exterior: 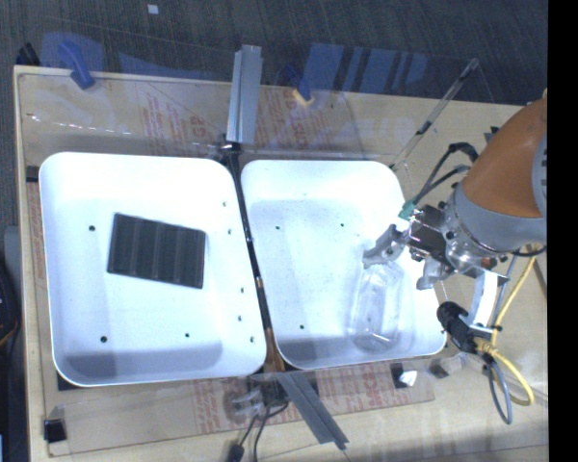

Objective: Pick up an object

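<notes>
Grey arm, orange band, black and yellow cables.

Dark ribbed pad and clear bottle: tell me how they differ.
The dark ribbed pad is opaque and near black; the clear bottle is see-through and faint against the white. The pad is a flat rectangle; the bottle is rounded and lies on its side. The pad is in the left bin, the bottle in the right bin beside the gripper. Both rest on bin floors.

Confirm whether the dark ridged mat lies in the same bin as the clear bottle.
No: the dark ridged mat lies in the left bin, while the clear bottle lies in the right bin.
</notes>
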